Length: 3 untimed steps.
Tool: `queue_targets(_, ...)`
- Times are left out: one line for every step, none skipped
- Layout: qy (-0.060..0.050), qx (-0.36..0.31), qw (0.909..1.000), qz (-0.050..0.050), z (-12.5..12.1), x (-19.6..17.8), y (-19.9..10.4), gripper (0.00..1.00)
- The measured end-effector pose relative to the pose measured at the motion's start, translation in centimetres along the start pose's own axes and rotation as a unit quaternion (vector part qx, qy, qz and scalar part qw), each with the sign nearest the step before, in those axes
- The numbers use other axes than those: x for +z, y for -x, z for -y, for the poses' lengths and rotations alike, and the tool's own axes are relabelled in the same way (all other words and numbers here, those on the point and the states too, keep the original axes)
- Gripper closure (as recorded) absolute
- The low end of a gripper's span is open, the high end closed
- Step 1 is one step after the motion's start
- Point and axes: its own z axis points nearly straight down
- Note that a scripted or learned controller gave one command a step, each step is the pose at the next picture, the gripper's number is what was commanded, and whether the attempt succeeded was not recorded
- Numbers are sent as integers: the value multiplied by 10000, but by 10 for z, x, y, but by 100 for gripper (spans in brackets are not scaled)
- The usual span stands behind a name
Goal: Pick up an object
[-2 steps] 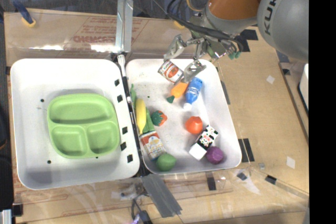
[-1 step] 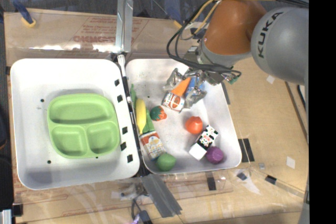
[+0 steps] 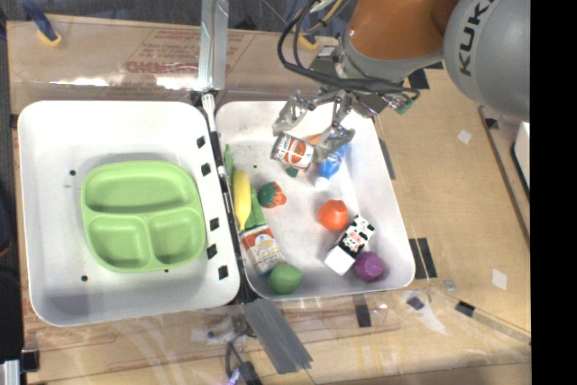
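Observation:
My gripper (image 3: pixel 315 131) hangs over the far part of the right bin (image 3: pixel 389 194), its fingers spread apart. Just under and between the fingertips lies a small white and red can (image 3: pixel 294 151), tilted, with a blue object (image 3: pixel 329 163) beside it on the right. I cannot see the fingers pressing on either one. Nearer the front lie a strawberry (image 3: pixel 270 195), an orange ball (image 3: pixel 334 215), a yellow banana (image 3: pixel 242 197), a black and white carton (image 3: pixel 352 242), a purple fruit (image 3: pixel 368 266), a green lime (image 3: pixel 285 278) and a small labelled box (image 3: pixel 261 249).
The left bin (image 3: pixel 45 284) holds a green divided plate (image 3: pixel 142 214). A metal bar (image 3: pixel 214 41) stands at the far end of the wall between the bins. The arm's orange and grey body (image 3: pixel 424 4) overhangs the bench at the upper right.

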Motion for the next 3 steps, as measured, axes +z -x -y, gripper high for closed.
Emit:
queue_targets(65,-1728,9849,-27,-15,74,-47,100)
queue_targets(29,211,9998,-23,-71,5,-57,100)
queue_targets(59,464,9989,-36,-39,67,-21,100)
